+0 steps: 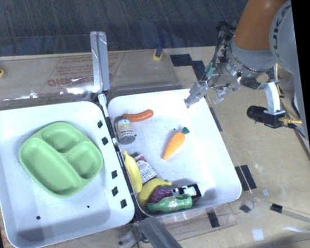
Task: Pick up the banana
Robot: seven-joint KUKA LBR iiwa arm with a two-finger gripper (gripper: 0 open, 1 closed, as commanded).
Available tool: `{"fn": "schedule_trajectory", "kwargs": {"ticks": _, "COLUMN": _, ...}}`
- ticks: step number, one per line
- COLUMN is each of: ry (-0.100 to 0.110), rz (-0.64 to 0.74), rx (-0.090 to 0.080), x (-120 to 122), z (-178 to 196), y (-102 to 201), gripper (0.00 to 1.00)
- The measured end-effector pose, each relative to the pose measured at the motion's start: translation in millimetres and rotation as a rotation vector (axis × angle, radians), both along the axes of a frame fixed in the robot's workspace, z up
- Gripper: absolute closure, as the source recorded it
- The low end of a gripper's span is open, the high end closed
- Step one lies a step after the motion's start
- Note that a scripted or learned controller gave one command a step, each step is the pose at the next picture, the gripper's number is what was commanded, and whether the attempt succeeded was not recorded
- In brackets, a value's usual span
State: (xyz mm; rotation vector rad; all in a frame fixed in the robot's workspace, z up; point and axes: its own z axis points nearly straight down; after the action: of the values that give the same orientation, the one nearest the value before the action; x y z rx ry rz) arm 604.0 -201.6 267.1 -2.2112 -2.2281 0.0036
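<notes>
Two shallow white bins sit side by side on your surface (pixel 249 153), the left bin (pixel 15 224) and the right bin (pixel 205 142) meeting at a central divider. You have the arm (pixel 258 25) reaching in from the right, grey with its orange band showing at the far right corner. Next in size, a green sectioned plate (pixel 61 157) lies in the left bin, toward its far left half. In the right bin, the banana (pixel 132 173) lies along the left wall, running near to far, its near end meeting a cluster in the near left corner: a yellow fruit (pixel 149 189), something dark purple (pixel 162 193) and a green bottle (pixel 170 205) lying on its side. A small printed packet (pixel 144 168) sits just beside the banana on its right. A toy carrot (pixel 174 143) lies tilted near the middle of that bin, apart from the rest. A small can (pixel 124 129) stands near the far left, with a sausage (pixel 137 116) just beyond it. Your pincer (pixel 195 96) hangs over the right bin's far right corner, well apart from the banana; whether its tips are apart or together, you cannot tell at this angle.
</notes>
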Motion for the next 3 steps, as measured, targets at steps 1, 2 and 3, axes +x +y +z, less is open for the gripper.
{"fn": "schedule_trajectory", "kwargs": {"ticks": 1, "ry": 0.003, "rz": -0.231, "rx": 0.0, "x": -68, "z": -54, "y": 82, "gripper": 0.0}}
{"fn": "schedule_trajectory", "kwargs": {"ticks": 2, "ry": 0.002, "rz": -0.288, "rx": 0.0, "x": -128, "z": -159, "y": 107, "gripper": 0.0}}
{"fn": "schedule_trajectory", "kwargs": {"ticks": 3, "ry": -0.003, "rz": -0.149, "rx": -0.001, "x": -127, "z": -174, "y": 108, "gripper": 0.0}}
